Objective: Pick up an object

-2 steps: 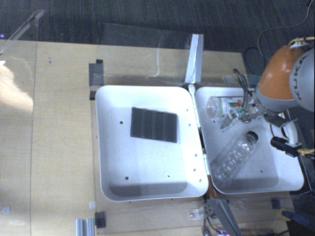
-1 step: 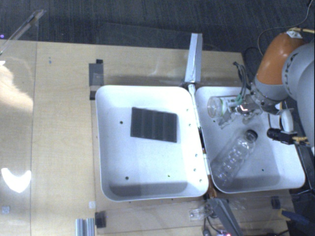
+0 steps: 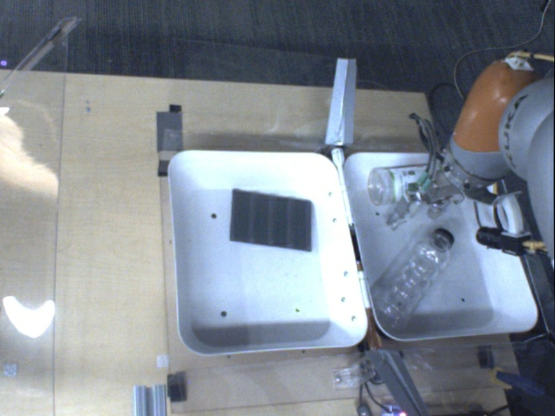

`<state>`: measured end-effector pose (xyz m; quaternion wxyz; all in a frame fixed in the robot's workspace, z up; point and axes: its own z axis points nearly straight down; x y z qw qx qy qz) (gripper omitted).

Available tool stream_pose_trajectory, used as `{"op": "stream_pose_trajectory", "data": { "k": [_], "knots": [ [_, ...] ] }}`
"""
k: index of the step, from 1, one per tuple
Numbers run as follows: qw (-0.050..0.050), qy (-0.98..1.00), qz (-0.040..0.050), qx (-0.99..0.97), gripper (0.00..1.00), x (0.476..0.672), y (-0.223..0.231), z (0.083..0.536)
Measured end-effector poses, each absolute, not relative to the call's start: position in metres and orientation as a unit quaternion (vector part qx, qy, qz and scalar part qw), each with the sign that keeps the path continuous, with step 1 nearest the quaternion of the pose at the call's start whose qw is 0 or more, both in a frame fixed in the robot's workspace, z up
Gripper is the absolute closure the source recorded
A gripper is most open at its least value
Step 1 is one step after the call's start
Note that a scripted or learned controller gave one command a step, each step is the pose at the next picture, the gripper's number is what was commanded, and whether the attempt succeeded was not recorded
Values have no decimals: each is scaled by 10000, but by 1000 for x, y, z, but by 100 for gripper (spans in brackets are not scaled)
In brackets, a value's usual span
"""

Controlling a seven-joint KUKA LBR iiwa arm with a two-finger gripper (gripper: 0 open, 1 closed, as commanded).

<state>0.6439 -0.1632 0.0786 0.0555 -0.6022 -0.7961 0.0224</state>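
A clear plastic bottle (image 3: 409,274) with a dark cap lies slanted across the right bin (image 3: 507,315). A smaller clear container (image 3: 387,184) with a bit of green on it lies at that bin's far left corner. My gripper (image 3: 422,191) hangs low over the right bin's far side, right beside the small container and just above the bottle's capped end. Whether it touches either one is unclear. A flat dark grey ribbed pad (image 3: 270,220) rests in the left bin (image 3: 195,258), toward its far side.
A grey metal bar (image 3: 341,102) stands behind the joint between the bins. A small dark bracket (image 3: 170,133) sits on the wooden bench by the left bin's far corner. Cables and black fittings (image 3: 507,239) crowd the right bin's right edge.
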Motion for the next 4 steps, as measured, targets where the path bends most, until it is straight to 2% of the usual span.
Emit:
{"op": "stream_pose_trajectory", "data": {
  "k": [1,2,3,4],
  "knots": [
    [15,-6301,-3,-7765,0,615,-156,87],
    [276,-7221,160,-6910,0,645,-184,94],
    [-32,-7854,-18,-6190,0,607,-198,88],
    [144,-8093,177,-5870,0,633,-182,86]
  ]
}}
